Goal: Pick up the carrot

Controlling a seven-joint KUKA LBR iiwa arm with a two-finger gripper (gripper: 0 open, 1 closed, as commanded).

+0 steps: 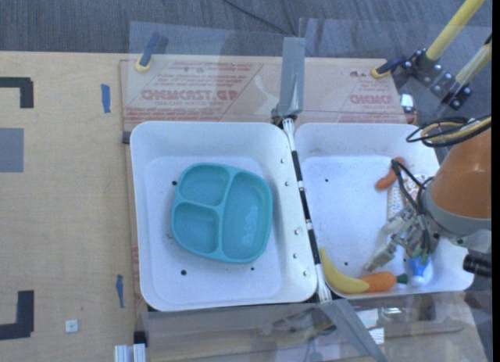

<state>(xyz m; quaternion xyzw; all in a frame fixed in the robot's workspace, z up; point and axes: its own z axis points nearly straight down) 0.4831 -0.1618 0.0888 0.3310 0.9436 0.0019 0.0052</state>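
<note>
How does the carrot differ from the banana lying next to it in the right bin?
The carrot is orange, short and stubby with a green end; the banana is yellow, longer and curved. The carrot lies closer to the pincer, the banana against the bin's left wall by the divider. Both rest flat near the right bin's front edge, ends meeting.

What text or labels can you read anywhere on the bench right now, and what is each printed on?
"CHEMCAST GP", in red, on the clear sheet's protective film behind the left bin; reading is fairly sure.
Red print on the film behind the right bin: looks like the same brand, too blurred to confirm.
Smaller red lines under both: too small to read.
Nothing readable on the teal plate, carrot or banana.
</note>
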